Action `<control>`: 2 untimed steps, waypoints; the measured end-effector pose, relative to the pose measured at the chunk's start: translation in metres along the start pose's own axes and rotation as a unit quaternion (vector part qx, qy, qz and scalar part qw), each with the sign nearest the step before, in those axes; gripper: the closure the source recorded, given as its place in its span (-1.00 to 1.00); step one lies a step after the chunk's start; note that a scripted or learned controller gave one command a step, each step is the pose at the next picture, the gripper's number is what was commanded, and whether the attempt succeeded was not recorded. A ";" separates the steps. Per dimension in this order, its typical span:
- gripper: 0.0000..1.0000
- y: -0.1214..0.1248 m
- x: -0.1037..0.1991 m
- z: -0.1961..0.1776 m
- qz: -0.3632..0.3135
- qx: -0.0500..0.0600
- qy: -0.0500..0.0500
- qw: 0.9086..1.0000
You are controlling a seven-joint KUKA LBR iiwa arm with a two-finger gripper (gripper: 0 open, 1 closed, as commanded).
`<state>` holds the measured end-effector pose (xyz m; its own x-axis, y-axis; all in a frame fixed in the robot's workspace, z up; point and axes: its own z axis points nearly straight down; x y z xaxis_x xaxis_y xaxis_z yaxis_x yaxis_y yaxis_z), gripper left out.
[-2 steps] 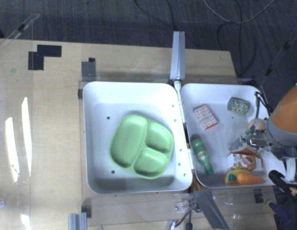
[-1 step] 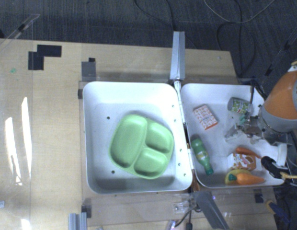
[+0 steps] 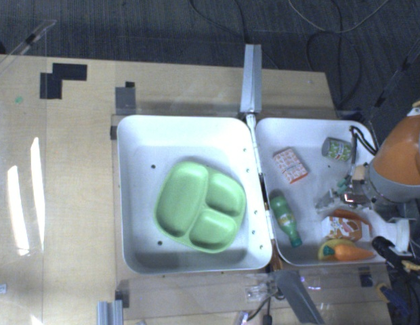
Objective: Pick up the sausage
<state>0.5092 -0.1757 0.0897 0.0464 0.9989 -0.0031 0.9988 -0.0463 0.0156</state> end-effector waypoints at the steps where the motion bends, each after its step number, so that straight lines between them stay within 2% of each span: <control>1: 1.00 0.003 0.002 -0.012 -0.002 -0.003 0.001 1.000; 2: -1.00 0.003 0.002 -0.012 -0.002 -0.003 0.001 1.000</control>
<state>0.5120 -0.1741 0.1014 0.0428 0.9991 -0.0016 0.9989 -0.0428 0.0210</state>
